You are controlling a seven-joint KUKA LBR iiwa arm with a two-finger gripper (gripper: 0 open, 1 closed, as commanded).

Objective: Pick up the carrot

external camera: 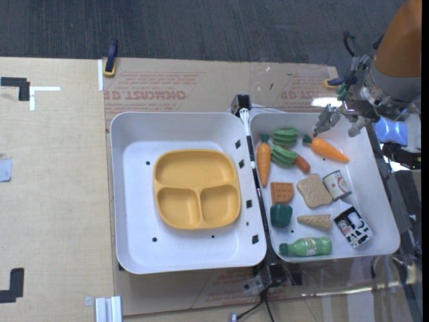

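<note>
Nearest the camera in the right bin (pixel 383 180), a green bottle (pixel 306 247) lies on its side along the near wall, with a black-and-white packet (pixel 353 227) tilted beside it at the right. Just behind these rest a tan wedge (pixel 315 221), a dark green pepper (pixel 281 215), an orange cracker (pixel 282 192), a slice of bread (pixel 314 190) and a small tin (pixel 336 184), all loose and close together, apparently tipped in rather than arranged. In the left bin (pixel 127 180) a yellow divided plate (pixel 197 188) sits flat near the middle, probably kept there as a place to set things down. Farther back in the right bin, one carrot (pixel 263 162) lies lengthwise right against the divider between the bins, a spot that looks awkward for fingers to close around. Green vegetable pieces (pixel 285 146) are stacked just beside it. A second carrot (pixel 328 149) lies at a slant near the far right wall, apart from its neighbours and easier to reach. The gripper (pixel 340 119) hangs just above and behind this carrot's leafy end, fingers spread a little and holding nothing, likely lined up for a descent. Farthest back, bare cardboard (pixel 154 89) covers the bench, presumably to protect the surface.
</note>
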